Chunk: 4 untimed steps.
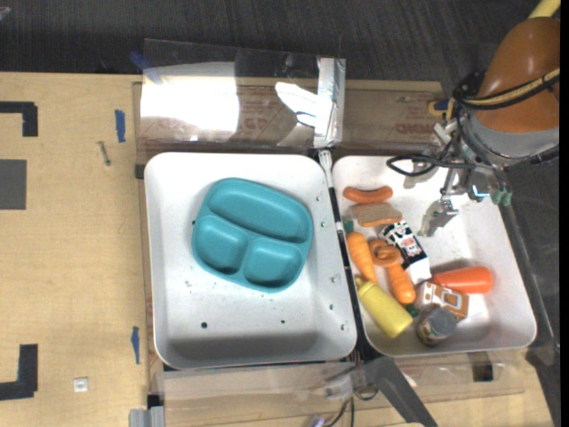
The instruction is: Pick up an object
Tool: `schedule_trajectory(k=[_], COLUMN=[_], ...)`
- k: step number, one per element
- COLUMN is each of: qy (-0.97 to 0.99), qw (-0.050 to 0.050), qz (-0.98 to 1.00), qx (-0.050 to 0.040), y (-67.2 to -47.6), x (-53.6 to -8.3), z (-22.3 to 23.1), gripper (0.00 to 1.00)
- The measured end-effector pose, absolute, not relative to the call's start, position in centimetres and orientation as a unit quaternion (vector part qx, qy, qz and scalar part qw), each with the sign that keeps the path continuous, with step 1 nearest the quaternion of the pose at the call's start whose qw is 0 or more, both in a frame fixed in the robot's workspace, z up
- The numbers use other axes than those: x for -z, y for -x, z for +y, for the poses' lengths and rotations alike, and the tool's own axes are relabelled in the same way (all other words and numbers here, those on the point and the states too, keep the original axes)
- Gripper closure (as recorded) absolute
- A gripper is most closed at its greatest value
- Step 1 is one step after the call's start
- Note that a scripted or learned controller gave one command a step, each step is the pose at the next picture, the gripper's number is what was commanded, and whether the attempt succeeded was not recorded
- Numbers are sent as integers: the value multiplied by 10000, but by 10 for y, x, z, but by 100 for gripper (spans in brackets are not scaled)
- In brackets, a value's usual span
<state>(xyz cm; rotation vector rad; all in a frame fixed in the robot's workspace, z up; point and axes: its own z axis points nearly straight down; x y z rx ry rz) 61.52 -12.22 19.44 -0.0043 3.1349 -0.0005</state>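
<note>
My gripper (452, 206) hangs open over the upper right part of the right bin (511, 278), with nothing between its fingers. Left of it and below lie several toy foods: a red sausage (367, 193), a brown bread slice (372, 213), a black-and-white carton (404, 241), an orange carrot (359, 253), a pretzel (386, 255), a yellow bottle (384, 308), an orange bottle (464, 279), a brown box (444, 299) and a can (434, 327). The nearest fingertip (433, 221) sits just right of the carton and apart from it.
The left bin (169, 318) holds a teal divided plate (252, 232). A clear plastic sheet with tape (327, 105) stands behind the bins. The wooden bench (67, 265) spreads out to the left. Bare floor of the right bin lies under the gripper.
</note>
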Motion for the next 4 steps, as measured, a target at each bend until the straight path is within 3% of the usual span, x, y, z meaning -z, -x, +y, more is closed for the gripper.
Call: schedule_trajectory(k=[1,2,3,4], qy=[-18,-118,-401,-233], qw=[174,378,393,170], qz=[9998,9992,9984,9996], qx=[23,69,57,25], y=[-590,-546,-503,-492], x=[-117,-113,-112,-95], z=[-130,-126,-147,-119], gripper=[0,0,0,0])
